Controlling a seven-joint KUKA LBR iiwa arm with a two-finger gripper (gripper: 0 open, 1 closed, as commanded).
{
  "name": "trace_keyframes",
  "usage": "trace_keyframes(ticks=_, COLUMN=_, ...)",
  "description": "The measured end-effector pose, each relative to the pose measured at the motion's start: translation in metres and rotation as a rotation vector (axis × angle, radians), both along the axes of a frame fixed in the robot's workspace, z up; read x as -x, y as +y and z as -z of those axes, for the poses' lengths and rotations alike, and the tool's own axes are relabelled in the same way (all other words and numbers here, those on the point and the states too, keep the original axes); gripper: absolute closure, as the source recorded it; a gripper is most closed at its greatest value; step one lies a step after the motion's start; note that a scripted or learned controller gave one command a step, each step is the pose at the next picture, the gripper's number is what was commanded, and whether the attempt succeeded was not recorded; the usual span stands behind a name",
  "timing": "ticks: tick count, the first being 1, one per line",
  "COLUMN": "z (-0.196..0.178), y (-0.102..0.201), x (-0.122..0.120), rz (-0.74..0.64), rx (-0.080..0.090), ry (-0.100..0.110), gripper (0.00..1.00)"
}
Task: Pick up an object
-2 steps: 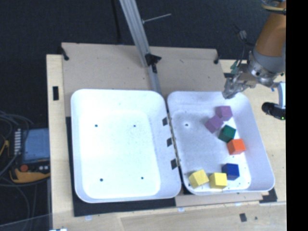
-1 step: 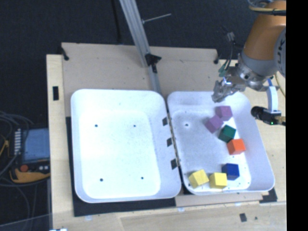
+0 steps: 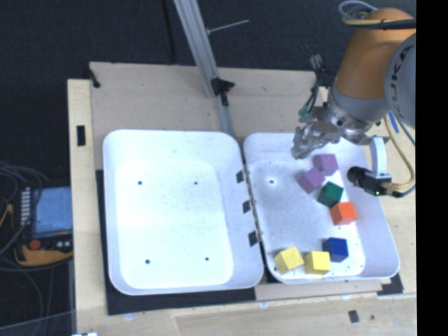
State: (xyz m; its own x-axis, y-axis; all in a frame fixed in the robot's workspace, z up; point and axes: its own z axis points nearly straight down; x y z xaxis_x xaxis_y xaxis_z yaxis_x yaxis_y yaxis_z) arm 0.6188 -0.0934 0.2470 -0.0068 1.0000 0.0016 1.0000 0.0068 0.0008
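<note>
The right bin (image 3: pixel 280 208) holds several small blocks. Two purple blocks (image 3: pixel 325 163) (image 3: pixel 311 180) lie near its back, with a green block (image 3: pixel 331 194) and an orange block (image 3: pixel 343 213) just in front of them. A blue block (image 3: pixel 337 248) and two yellow blocks (image 3: pixel 288 259) (image 3: pixel 318 261) sit near the front edge. My gripper (image 3: pixel 302 148) hangs over the bin's back part, just left of the upper purple block, with nothing visibly between its fingers.
The left bin (image 3: pixel 171 208) stands beside the right one. A slanted metal post (image 3: pixel 199 44) rises behind the bins. A blue device with cables (image 3: pixel 49 212) lies off the bench at the left.
</note>
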Motion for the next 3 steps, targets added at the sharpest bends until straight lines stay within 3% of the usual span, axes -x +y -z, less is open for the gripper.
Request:
trace_keyframes(ticks=2, z=-0.011, y=0.108, x=0.042, rz=-0.002, rx=-0.001, ry=0.001, gripper=1.0)
trace_keyframes(ticks=3, z=-0.007, y=0.145, x=0.06, rz=0.0, rx=0.0, ry=0.002, gripper=1.0)
